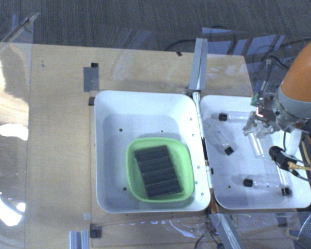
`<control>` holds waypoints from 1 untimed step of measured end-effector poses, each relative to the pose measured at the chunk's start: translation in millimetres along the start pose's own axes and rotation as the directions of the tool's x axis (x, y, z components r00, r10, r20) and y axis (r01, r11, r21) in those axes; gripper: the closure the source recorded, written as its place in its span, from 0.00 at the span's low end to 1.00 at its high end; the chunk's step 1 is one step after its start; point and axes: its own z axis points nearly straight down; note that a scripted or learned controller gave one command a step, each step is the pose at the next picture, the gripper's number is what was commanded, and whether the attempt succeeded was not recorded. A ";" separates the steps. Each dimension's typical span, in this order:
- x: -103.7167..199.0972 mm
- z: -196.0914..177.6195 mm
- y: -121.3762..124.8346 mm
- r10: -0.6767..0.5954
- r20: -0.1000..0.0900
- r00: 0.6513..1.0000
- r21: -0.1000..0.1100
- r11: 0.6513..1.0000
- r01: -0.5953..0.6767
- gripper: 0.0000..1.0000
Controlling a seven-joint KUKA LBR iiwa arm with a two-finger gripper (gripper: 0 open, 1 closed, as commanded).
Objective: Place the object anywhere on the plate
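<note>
Camera view: dark ridged block [157, 171] on green plate [133, 160], left bin; jaws [256, 127] well apart, state unclear.

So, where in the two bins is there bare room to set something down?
Left white bin: bare floor behind and left of the green square plate, which bears a dark ribbed block. Right white bin: crowded by clear tubes and the tool.

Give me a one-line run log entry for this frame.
gripper: over right bin | dark ridged object: lying on green plate | plate: in left bin
</note>
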 end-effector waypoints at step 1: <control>45.6 13.7 -65.8 -0.068 0.001 0.998 0.004 0.998 0.068 1.00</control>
